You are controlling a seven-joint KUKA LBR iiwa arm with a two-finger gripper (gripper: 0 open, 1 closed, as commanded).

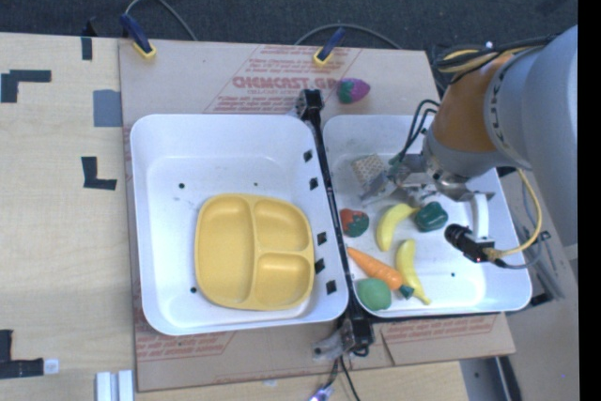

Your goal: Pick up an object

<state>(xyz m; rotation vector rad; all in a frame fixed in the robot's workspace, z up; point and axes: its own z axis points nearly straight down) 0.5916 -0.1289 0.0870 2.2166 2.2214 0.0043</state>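
My gripper (402, 187) is low inside the right bin (488, 296), reaching in from the right under the orange-banded wrist. Just below it lies a yellow banana (392, 226). A dark green piece (431, 218) sits to the banana's right, touching or nearly touching the gripper body. A grey-tan block (368, 169) lies at the gripper's upper left. Further toward the front are a second banana (411, 270), an orange carrot (374, 265), a green round fruit (374, 295) and a red strawberry-like piece (354, 222). Nothing is visibly lifted.
The left bin (160, 155) holds a yellow divided plate (254, 251). A purple and green toy (353, 90) rests on the cardboard behind the bins. The dividing wall (325, 192) between the bins runs just left of the objects. Cables trail along the arm at right.
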